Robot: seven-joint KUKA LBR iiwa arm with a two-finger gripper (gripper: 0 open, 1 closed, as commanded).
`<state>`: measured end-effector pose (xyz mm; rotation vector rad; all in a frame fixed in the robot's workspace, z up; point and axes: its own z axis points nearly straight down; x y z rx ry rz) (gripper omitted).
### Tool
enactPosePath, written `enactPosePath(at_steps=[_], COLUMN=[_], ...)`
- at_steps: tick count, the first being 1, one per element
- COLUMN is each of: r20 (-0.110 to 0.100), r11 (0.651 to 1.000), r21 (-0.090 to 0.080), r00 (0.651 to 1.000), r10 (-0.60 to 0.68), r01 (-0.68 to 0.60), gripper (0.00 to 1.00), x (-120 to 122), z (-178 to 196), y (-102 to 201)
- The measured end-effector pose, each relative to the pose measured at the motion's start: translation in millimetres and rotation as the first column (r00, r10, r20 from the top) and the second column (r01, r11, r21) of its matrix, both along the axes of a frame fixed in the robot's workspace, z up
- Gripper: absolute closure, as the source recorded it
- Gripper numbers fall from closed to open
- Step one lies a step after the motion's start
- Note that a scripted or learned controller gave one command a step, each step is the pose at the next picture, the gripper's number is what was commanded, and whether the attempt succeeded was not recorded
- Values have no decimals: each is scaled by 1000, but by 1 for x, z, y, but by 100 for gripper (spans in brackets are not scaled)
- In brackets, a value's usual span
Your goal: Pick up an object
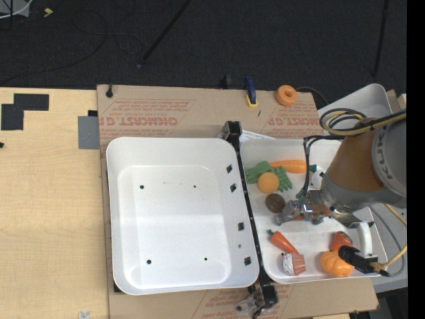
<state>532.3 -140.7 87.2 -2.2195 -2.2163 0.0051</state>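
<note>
The right bin (265,261) holds several toy foods: a green leafy piece (257,172), an orange ball (268,182), a long carrot (288,166), a brown round piece (275,203), a small red-orange carrot (283,242), a white-and-pink block (292,264) and an orange-red cluster (337,258) at the lower right. My gripper (292,213) is low inside this bin, just right of and below the brown piece, with the grey arm and its orange band (355,168) behind it. I see nothing clearly between its fingers.
The left bin (119,178) lies beside it, split off by a black divider (242,205). An orange ring (287,95) and a blue clip (251,90) sit on the cardboard behind the bins. Cables (339,119) loop near the arm.
</note>
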Motion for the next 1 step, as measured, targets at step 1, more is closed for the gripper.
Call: enactPosePath(at_steps=[1], r20=[5], r11=[1000], r21=[0], r00=[1000], r10=[6], r01=[-6], gripper=[0], x=[41], z=[0], y=[35])
